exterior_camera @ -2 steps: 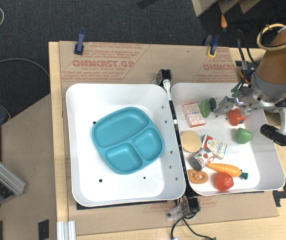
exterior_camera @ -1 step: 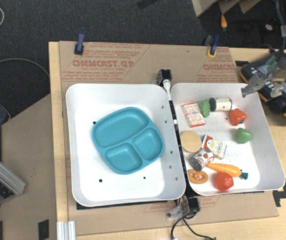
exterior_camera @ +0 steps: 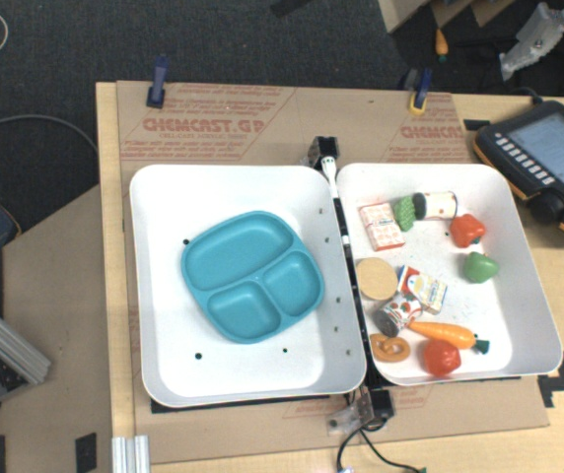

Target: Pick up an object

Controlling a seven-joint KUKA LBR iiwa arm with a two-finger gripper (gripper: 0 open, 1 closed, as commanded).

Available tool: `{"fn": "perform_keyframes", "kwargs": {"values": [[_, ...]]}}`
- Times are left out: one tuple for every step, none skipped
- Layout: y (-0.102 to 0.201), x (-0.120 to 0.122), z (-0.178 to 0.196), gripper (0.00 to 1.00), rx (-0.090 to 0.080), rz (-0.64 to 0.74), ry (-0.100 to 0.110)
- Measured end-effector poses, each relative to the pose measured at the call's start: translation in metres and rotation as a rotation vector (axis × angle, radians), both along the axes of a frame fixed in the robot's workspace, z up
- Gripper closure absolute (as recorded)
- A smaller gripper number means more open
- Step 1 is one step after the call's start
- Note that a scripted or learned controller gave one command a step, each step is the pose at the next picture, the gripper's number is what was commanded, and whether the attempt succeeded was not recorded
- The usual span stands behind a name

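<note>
While a teal tray (exterior_camera: pixel 251 276) fills the left bin (exterior_camera: pixel 154 264), toy foods including a carrot (exterior_camera: pixel 444 333) crowd the right bin (exterior_camera: pixel 519 264).

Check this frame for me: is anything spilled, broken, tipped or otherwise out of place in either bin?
Nothing stands out. The teal divided plate lies flat in the left bin, turned at a slant. The toy foods, among them the carrot and the tomato, lie loosely scattered inside the right bin; none hangs over a rim.
</note>
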State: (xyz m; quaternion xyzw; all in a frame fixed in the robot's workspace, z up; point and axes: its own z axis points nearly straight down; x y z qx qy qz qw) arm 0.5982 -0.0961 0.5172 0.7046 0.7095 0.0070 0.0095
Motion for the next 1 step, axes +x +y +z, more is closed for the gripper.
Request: {"fn": "perform_keyframes", "kwargs": {"values": [[0.1393, -0.0311, 0.0207, 0.00, 0.007, 0.009, 0.016]]}}
